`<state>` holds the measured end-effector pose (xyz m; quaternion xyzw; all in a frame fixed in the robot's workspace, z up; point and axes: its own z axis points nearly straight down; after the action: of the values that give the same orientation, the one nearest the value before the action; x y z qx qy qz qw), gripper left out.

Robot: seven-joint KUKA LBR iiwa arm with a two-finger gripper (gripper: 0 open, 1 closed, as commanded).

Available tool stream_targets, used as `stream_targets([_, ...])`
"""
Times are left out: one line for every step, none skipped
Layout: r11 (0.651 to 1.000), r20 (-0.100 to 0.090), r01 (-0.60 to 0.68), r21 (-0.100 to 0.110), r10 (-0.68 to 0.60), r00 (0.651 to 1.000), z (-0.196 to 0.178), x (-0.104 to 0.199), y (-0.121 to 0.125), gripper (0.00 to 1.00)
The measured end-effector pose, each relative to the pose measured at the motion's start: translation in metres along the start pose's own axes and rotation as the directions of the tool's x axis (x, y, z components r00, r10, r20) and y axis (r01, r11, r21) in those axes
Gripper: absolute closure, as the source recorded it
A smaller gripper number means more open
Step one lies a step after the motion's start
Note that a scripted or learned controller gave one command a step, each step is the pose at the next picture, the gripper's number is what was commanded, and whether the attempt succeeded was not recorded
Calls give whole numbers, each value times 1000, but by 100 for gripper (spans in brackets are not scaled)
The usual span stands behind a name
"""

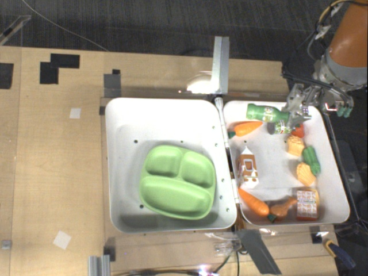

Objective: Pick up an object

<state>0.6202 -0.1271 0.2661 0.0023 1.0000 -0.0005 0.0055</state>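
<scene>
The right bin (339, 171) holds several toy foods. A green bottle (264, 112) lies on its side at the bin's back, with an orange carrot (248, 128) just in front of it. My gripper (295, 114) hangs over the bin's back right corner, right at the bottle's right end. I cannot make out whether it grips the bottle. A small red piece (298, 132) and a yellow piece (295, 146) lie directly below the gripper.
Further forward in the right bin lie a green vegetable (311, 160), a yellow pastry-like piece (305, 174), a white and orange carton (248, 168), a second carrot (254, 202) and a small printed box (306, 204). In the left bin (121, 131) sits a green divided plate (178, 181).
</scene>
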Motion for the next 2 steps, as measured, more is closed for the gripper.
stream_targets([1000,11,5,1,-5,1000,-13,-3,1,100])
stream_targets([1000,2,-31,-1,31,1000,-35,-32,9,100])
